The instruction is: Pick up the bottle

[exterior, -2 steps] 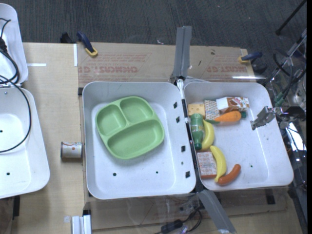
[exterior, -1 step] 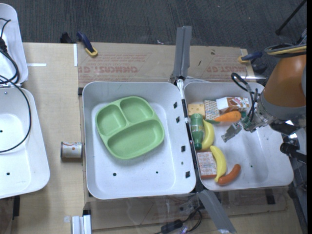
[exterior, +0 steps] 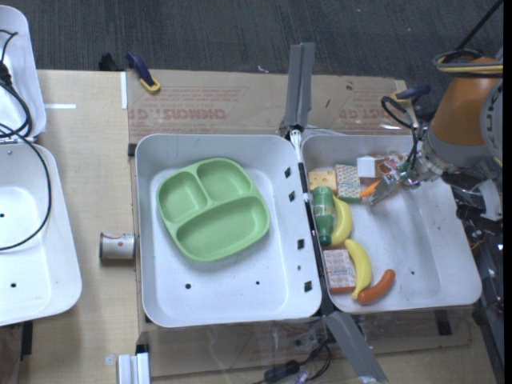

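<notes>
The arm's jaws (exterior: 382,189) hang low in the far part of the right-hand white bin (exterior: 432,250), pointing left toward the heap of toy food. They are small and partly blurred from here, so I cannot tell whether they stand wide or narrow, and nothing shows plainly between them. Just beside them lies a small orange carrot-like piece (exterior: 368,189), with a white and red packet (exterior: 376,167) right behind it on the far side.

The green plastic bottle (exterior: 322,213), the thing to be picked up, lies on its side along the left wall of that same bin, a little left of and nearer than the jaws. A yellow banana (exterior: 342,220) rests against its right side. Beyond the bottle sit a tan cracker-like block (exterior: 322,179) and a printed snack box (exterior: 347,181). Nearer to us lie a second banana (exterior: 359,266), a red-and-white carton (exterior: 338,269) and an orange-red sausage (exterior: 374,287).

The left-hand white bin (exterior: 160,294) carries a light green divided plate (exterior: 214,208). Out on the wooden table (exterior: 88,134), left of that bin, a small tin can (exterior: 118,246) lies on its side.
</notes>
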`<state>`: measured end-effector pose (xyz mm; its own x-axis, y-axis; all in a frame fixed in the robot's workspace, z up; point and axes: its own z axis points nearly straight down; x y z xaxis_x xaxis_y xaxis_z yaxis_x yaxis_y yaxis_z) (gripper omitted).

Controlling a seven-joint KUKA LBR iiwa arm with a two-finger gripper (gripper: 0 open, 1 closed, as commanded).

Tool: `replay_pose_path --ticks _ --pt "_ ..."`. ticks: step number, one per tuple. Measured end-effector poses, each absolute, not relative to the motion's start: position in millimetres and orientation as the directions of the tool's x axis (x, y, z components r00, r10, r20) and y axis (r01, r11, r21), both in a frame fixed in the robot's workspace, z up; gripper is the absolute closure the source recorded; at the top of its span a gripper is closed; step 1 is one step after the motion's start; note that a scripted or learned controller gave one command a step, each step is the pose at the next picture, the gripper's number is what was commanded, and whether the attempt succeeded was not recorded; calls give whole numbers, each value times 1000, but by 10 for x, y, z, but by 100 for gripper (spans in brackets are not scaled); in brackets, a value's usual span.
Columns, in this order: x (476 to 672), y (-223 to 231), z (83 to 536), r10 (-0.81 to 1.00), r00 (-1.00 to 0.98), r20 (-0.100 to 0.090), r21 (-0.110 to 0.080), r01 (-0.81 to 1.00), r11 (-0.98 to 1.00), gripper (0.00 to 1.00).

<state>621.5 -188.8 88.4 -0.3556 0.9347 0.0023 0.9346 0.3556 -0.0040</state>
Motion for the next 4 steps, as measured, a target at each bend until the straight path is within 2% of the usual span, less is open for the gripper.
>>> replay_pose_path --ticks 1,2,3,4 --pt "5531 -2196 1528 920 -392 1 -2 920 392 0" --pt "5527 -2137 1925 908 -420 1 -1 908 420 0" --pt "5013 -2231 3160 907 -422 0 -3 907 422 0" --pt "4779 -1222 2028 887 -462 4 -5 887 462 0"
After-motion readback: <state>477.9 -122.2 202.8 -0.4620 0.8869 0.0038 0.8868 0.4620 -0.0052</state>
